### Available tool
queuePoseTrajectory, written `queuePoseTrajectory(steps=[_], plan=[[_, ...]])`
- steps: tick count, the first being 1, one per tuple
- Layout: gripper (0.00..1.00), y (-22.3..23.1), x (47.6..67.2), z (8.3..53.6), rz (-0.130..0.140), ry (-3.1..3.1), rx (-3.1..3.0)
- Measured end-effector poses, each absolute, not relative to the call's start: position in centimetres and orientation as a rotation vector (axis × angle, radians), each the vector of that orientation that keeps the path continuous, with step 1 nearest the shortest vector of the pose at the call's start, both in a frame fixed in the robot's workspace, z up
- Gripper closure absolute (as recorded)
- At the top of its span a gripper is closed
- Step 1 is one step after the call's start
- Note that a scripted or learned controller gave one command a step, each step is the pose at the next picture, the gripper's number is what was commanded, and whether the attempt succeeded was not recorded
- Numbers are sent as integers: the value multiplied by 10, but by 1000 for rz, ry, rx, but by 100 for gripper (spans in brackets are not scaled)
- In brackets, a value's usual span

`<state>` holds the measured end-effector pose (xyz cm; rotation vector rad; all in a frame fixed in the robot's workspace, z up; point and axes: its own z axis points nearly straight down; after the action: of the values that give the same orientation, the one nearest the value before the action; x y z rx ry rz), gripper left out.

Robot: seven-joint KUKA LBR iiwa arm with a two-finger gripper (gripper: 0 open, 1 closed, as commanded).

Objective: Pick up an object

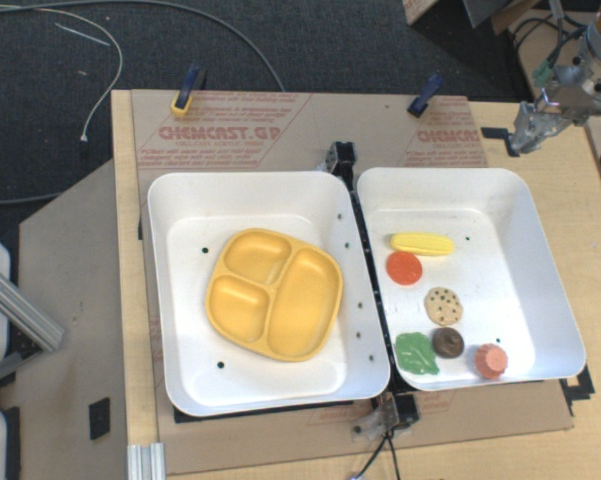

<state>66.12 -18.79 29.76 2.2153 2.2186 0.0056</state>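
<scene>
Honestly, quick notes:
hand [529, 128]: beyond the right bin [540, 268], grip state — can't tell
target: corn [422, 244], far side of bin
tip: drop straight, straddle it

SITE: you're looking at a robotics lab | SIGNS: tabletop [130, 268] sheeted in protective film, blue clamps [187, 88] on its far edge | two white bins [165, 208] bolted together | loose cables [100, 28] over dark carpet, far left
</scene>
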Motion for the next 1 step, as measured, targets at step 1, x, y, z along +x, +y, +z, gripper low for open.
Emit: queuePoseTrajectory(steps=[1], plan=[[100, -137, 642, 279, 0, 2231, 2219]])
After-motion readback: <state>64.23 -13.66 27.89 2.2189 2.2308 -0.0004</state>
